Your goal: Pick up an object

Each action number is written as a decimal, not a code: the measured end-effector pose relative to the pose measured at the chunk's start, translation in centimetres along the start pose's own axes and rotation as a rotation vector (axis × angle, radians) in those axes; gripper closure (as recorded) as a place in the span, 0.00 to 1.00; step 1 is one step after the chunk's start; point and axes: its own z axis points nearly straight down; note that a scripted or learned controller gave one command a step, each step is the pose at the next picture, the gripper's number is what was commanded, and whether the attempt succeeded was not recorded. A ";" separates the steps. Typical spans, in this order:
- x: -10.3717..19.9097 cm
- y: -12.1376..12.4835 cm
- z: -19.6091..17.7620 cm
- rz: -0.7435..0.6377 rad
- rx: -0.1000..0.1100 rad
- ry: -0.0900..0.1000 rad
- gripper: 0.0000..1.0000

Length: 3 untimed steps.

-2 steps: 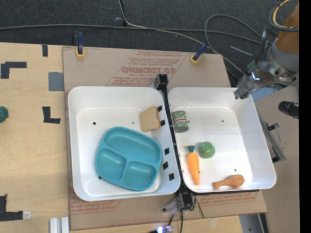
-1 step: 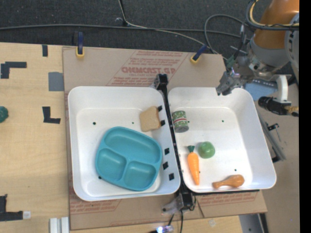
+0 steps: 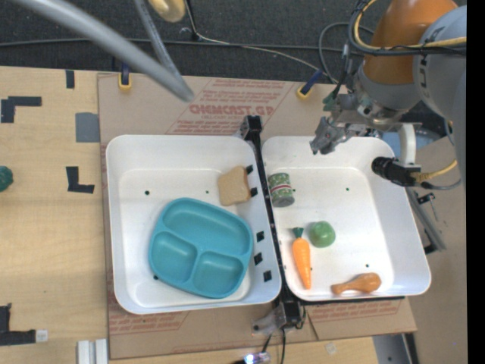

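Camera view: hand (image 3: pixel 327 139), finger state cannot be told, hovers above right bin (image 3: pixel 394 203); descent may miss the can (image 3: pixel 281 189).

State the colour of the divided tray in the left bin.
Teal blue plastic divided tray, clearest in the camera view.

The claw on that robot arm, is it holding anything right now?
Gripper: nothing visible between its fingers; it hangs above the right bin's back edge. Open or shut cannot be told.
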 end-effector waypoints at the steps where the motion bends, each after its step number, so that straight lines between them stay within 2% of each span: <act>1: 4.7 0.9 -0.3 0.000 -0.001 0.000 1.00; 2: 11.0 1.1 0.5 -0.001 0.001 0.000 1.00; 3: 16.0 0.6 1.2 0.000 0.000 -0.001 1.00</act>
